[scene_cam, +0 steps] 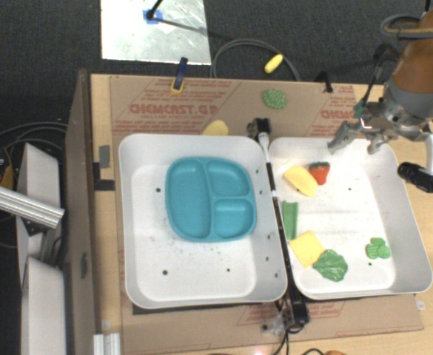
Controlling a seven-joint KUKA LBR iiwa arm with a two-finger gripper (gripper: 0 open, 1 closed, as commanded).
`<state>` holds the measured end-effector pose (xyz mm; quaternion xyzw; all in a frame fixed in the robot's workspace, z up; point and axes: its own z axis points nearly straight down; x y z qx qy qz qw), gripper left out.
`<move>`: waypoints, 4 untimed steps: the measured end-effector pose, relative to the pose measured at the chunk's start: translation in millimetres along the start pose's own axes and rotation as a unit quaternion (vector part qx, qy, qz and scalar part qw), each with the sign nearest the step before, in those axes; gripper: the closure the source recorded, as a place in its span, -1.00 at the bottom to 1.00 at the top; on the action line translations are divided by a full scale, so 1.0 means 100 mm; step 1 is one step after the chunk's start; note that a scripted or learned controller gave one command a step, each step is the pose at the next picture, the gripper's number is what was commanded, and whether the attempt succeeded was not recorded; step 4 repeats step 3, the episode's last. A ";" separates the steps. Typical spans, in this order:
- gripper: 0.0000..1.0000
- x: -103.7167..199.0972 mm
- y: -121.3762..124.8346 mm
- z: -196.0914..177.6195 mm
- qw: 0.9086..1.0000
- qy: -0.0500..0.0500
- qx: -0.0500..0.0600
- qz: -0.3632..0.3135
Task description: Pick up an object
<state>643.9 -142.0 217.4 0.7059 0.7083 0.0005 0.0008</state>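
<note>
Right, your two-finger gripper [358, 137] hangs over the far edge of the right shallow white bin [412, 231], fingers spread apart with nothing between them. Your grey arm with the orange band [422, 58] comes in from the upper right. Pickable stuff all sits in that right bin: a yellow rounded wedge-shaped block [300, 180] touching a small red strawberry-like toy [319, 172] near the far left corner, a thin green strip [289, 218] along the left wall, a flat yellow square piece [306, 248] just beside a green leafy lump [330, 265] near the front, and a small green clover-shaped toy [378, 249] off to the right, apart from the others. Left white bin [143, 272] holds a teal divided plastic plate [209, 198], centred. Outside the bins on the cardboard you've got a green bumpy ball [275, 98], a yellow capsule-shaped piece [274, 63] and a pale yellow disc [216, 129] at the left bin's far rim.
</note>
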 end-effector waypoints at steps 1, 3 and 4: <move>-1.00 0.14 0.23 1.22 1.000 0.001 0.004 -0.002; 1.00 0.39 0.12 1.19 1.000 0.002 0.002 -0.002; 1.00 0.39 0.12 1.19 1.000 0.002 0.002 -0.002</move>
